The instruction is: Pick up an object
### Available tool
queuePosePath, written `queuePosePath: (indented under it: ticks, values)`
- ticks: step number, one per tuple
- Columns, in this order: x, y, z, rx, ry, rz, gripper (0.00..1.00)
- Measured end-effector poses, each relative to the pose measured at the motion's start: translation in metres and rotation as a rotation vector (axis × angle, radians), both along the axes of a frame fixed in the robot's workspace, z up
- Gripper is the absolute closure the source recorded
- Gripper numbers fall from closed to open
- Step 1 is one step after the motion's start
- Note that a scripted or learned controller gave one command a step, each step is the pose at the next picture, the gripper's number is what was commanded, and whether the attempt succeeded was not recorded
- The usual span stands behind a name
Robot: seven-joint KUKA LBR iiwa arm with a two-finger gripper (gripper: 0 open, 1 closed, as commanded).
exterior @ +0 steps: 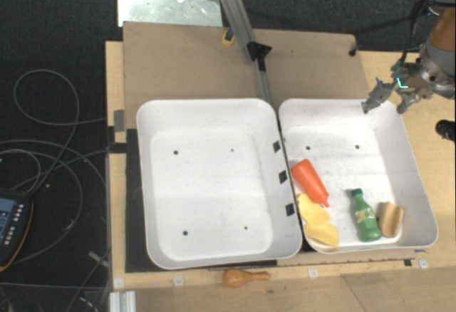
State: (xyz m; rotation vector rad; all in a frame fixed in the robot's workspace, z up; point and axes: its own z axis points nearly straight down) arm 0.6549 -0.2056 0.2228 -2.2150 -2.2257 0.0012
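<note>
The two-finger gripper [387, 97] hangs with jaws apart over the right white bin's [342, 134] far corner, holding nothing. The orange plastic carrot [311, 180] lies near the bin's left wall (well apart from them); centre above it, then descend straight

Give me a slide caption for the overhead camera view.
Open two-finger tool above the right white bin's far corner; orange carrot, yellow banana, green bottle lie near its front.

Robotics lab: a plywood bench [313, 61] on dark carpet [57, 18], loose cables [43, 118] at its left edge, a metal pole [235, 8] slanting over its far edge.
</note>
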Motion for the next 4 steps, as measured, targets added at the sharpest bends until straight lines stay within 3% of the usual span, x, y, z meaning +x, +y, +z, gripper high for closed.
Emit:
queuePosePath:
  ticks: [1, 2, 4]
  values:
    - [0.001, 0.0, 0.002, -0.002, -0.003, 0.003, 0.0]
    - [-0.007, 0.004, -0.056, 0.0, 0.001, -0.002, 0.0]
    - [-0.003, 0.006, -0.133, -0.001, -0.001, 0.003, 0.0]
